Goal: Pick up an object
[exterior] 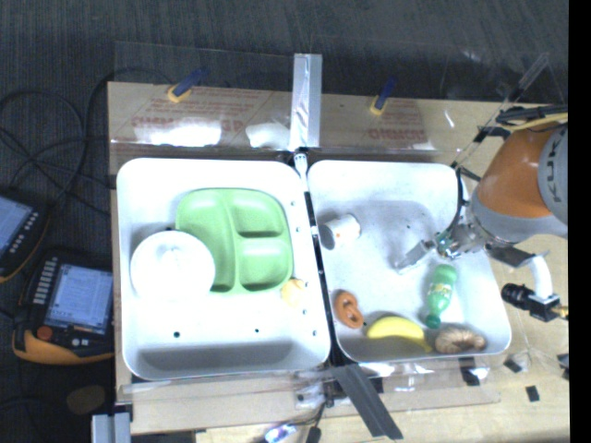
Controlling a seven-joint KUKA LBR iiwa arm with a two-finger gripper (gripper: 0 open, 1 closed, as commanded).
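With the hand [432, 247], its open-or-closed state indiscernible, poised above the green bottle [440, 289], the bottle's rounded body may roll aside on contact.

The robot arm [531, 187] is big and round. It has a wide orange band, with smooth grey parts above and below it. Thin dark cables run along the top of it. At its end sits a small gripper [434, 247] made of grey metal, with a tiny bit of green on it.
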